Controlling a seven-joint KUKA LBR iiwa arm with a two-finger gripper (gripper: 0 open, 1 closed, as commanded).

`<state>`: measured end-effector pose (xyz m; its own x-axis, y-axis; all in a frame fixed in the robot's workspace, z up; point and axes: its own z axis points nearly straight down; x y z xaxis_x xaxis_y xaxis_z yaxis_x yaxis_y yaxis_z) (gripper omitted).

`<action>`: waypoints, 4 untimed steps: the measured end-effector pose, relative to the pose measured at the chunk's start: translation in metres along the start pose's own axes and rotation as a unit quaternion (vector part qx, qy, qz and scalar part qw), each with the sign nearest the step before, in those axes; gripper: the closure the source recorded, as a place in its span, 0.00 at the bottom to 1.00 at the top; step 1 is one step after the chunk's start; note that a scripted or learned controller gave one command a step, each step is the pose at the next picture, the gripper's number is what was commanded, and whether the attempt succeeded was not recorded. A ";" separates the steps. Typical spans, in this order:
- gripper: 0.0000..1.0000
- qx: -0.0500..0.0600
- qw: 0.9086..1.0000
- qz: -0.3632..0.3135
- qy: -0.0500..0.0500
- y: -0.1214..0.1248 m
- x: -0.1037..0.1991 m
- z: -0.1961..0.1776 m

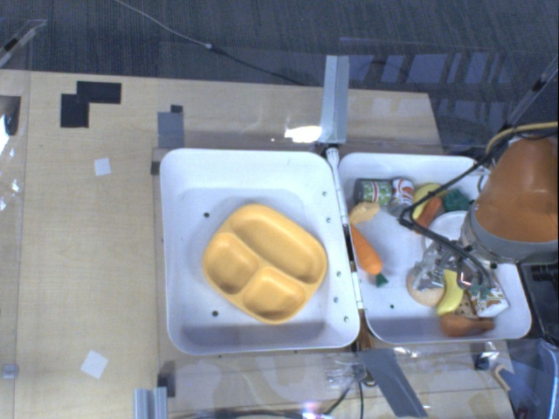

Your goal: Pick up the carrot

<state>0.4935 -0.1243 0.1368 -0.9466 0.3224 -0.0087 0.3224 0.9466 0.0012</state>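
The carrot (366,251), orange with a green tip at its near end, lies at a slant by the left wall of the right bin (384,326). My gripper (431,276) hangs low over the near right part of that bin, to the right of the carrot and apart from it, above a round bun (425,293) and a banana (452,293). The arm with its orange band (520,203) covers the bin's right side.
The left bin (179,234) holds a yellow sectioned plate (264,261). Crowded in the right bin are a can (383,190), a yellow item (427,199), a green item (456,200), a white plate (447,225) and a brown item (463,325). A metal post (334,103) stands behind the bins.
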 end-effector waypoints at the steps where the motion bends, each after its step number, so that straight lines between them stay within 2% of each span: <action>1: 1.00 -0.001 0.987 0.162 0.000 0.052 -0.009 -0.049; 2: 1.00 0.001 0.991 0.137 0.002 0.000 0.006 -0.015; 3: 1.00 0.000 0.962 0.274 0.002 0.035 0.016 -0.002; 4: 1.00 0.000 0.988 0.154 0.000 0.010 0.008 -0.031</action>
<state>0.4893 -0.1122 0.1681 -0.8031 0.5958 -0.0087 0.5958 0.8031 0.0039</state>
